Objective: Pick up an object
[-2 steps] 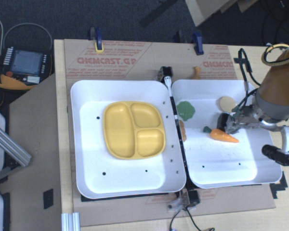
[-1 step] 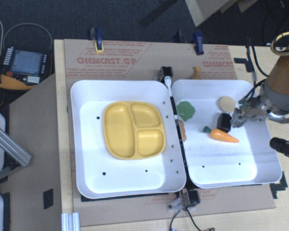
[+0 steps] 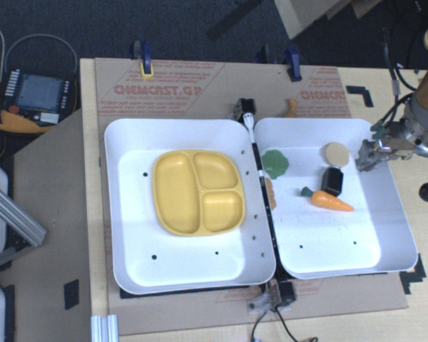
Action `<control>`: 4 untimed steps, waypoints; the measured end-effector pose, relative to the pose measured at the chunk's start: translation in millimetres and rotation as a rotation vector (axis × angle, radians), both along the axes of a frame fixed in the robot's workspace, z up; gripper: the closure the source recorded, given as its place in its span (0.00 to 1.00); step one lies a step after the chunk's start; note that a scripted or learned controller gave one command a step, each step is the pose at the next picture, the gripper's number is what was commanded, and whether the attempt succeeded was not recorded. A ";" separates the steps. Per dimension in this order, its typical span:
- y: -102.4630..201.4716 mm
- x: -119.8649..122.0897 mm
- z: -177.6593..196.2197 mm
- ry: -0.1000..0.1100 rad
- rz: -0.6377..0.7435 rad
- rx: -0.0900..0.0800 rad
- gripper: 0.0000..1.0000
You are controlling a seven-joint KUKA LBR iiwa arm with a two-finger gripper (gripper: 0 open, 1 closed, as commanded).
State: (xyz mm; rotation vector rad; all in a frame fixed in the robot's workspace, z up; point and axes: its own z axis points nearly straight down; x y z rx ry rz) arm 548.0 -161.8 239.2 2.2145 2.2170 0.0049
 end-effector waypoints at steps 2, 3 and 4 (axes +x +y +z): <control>50.5 22.8 14.0 0.004 0.005 0.004 1.00; 110.7 30.4 6.8 0.010 0.005 0.006 1.00; 164.5 40.4 -7.4 0.011 0.005 0.006 1.00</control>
